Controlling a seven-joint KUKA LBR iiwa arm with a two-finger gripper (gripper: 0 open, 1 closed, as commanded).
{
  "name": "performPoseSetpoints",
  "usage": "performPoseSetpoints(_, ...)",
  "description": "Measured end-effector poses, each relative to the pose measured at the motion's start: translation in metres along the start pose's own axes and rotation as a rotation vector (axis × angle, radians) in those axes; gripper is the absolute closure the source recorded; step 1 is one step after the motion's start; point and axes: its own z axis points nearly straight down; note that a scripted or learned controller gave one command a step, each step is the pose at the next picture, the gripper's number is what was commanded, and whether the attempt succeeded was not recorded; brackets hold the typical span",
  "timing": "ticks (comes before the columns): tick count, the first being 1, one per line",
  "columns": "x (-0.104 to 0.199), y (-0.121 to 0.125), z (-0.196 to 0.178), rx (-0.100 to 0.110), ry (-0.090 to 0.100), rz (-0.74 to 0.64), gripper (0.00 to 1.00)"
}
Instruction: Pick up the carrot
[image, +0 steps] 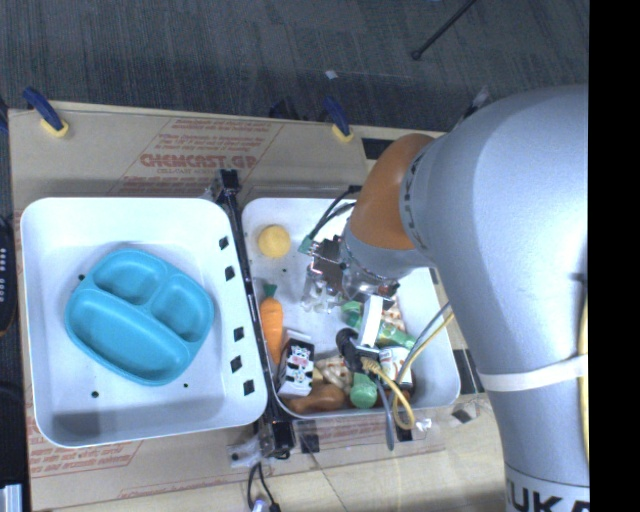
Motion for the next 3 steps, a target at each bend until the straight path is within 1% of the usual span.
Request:
performPoseSetpoints(1,0.000,0.000,0.000,0.000,0.000,0.000,0.00)
performPoseSetpoints(2,-0.022,-0.021,0.027,-0.018,0.012,0.349,0.00)
performPoseSetpoints(3,-0.020,-0.022,0.018,-0.009,0.013,0.342,1.00)
